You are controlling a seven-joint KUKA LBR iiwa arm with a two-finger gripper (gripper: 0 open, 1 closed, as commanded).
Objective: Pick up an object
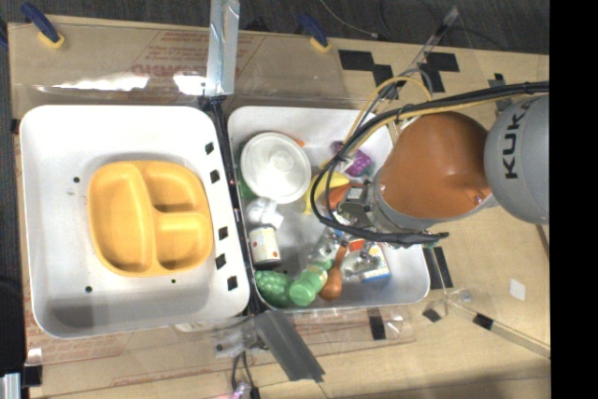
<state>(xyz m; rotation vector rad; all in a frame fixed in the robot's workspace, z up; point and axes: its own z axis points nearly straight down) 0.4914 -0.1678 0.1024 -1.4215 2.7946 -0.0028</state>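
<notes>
The right bin [280,119] holds a heap of small objects. A round white lid [276,165] lies at its upper left, with a small white bottle with a brown band [263,238] below it. Green toy vegetables [285,288] and an orange carrot-like piece [334,280] lie along the near wall. A purple item [358,165] and a blue-and-white box [372,268] sit close to the arm. The arm's orange band [432,165] hangs over the bin's right half. My gripper [338,248] is down among the objects near the carrot piece and the box.
A yellow divided tray [149,215] sits in the left bin [56,294]. A black divider with clips [229,201] runs between the bins. Yellow and black cables [374,117] loop over the right bin's far side. Cardboard and tape markers surround the bins.
</notes>
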